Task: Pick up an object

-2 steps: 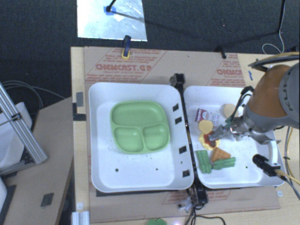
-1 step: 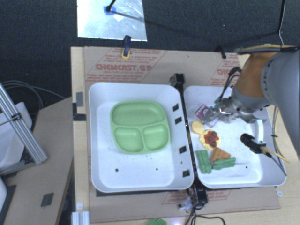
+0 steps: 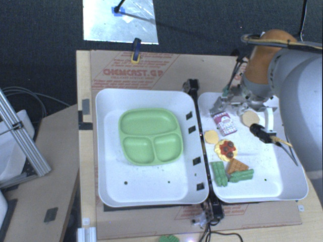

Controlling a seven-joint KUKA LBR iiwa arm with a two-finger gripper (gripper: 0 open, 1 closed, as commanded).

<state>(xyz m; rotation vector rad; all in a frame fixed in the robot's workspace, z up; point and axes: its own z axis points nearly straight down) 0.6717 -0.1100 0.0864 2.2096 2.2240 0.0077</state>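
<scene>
Camera view: my gripper (image 3: 225, 103) hovers at the right white bin's (image 3: 290, 185) far-left corner, beside the small pink-and-white packet (image 3: 224, 123); finger state unclear, cannot tell.

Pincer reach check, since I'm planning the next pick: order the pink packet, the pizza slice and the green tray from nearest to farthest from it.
Pincer sits over the right bin's far end.
1. Pink packet, just below it.
2. Pizza slice, mid right bin.
3. Green tray, in the left bin.
</scene>
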